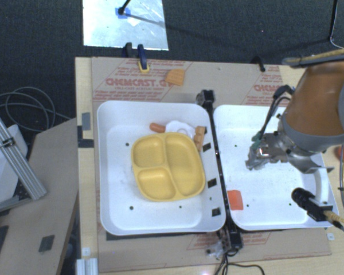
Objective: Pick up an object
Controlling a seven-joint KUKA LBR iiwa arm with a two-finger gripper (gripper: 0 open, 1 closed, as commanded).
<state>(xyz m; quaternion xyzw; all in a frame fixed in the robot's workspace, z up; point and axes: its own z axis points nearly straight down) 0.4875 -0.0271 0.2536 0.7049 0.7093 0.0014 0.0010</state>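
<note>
A yellow divided plate point(167, 168) lies in the left bin point(114, 211). Behind it rest an orange sausage-shaped piece point(157, 128), a white object point(179, 128) and a small tan block point(200, 136). An orange-red flat block point(234, 199) lies near the front left corner of the right bin point(264, 222). My gripper point(257, 158) hangs over the middle of the right bin, fingers pointing down and left, with nothing visible between them. The orange block is well in front of it.
A tan piece point(175, 77) lies on the cardboard behind the bins. A black clamp point(206, 98) sits at the back of the divider between the bins. A shiny metal sheet point(125, 16) lies farther back.
</note>
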